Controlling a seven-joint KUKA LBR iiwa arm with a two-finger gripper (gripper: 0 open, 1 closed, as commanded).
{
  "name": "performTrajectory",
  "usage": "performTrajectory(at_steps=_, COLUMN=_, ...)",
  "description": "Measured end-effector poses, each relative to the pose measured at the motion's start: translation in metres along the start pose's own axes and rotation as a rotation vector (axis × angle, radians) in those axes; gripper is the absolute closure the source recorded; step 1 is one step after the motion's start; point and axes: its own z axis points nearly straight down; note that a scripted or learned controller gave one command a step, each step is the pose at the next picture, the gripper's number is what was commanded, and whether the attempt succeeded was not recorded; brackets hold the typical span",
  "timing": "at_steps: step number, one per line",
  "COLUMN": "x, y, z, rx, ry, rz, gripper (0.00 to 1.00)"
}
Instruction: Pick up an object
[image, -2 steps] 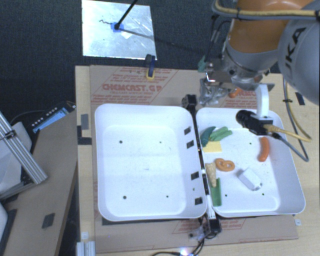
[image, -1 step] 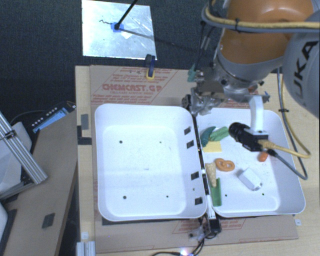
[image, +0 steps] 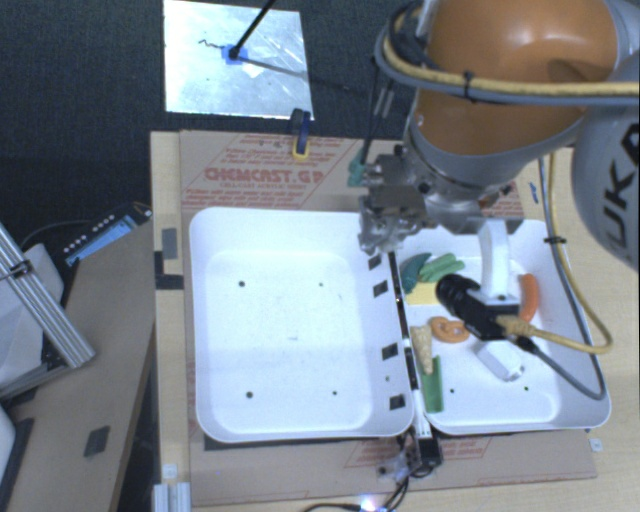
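While the grey arm with its orange band (image: 510, 70) reaches in from the right, its metal two-finger gripper (image: 383, 238) hangs over the far end of the seam where the two shallow white bins meet. Whether the pincer is wide or narrow cannot be told from this angle.

All the objects lie in the right white bin (image: 575, 400). A green leaf-shaped piece (image: 430, 266) lies at the far side, just right of the gripper, and a flat pale-yellow piece (image: 424, 293) sits just near of it. Farther right is an orange-red sausage-shaped piece (image: 530, 292). Toward the middle, a small orange curled piece (image: 448, 331) touches the top of a cream wedge-shaped piece (image: 424, 350) that lies along the seam. A slim green stick (image: 432, 385) runs on from the wedge toward the near rim. A small white block (image: 498, 361) lies tilted to the right of these.

The left white bin (image: 290, 340) sits beside the right one. Both rest on a brown cardboard sheet with red print (image: 265, 172).
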Motion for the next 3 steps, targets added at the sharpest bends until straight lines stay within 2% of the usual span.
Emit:
performTrajectory(at_steps=1, x=0.025, y=-0.013, z=-0.016, rx=0.0, ry=0.0, rz=0.001, gripper=1.0)
performTrajectory(at_steps=3, x=0.066, y=-0.011, z=-0.044, rx=0.0, ry=0.0, rz=0.0, gripper=1.0)
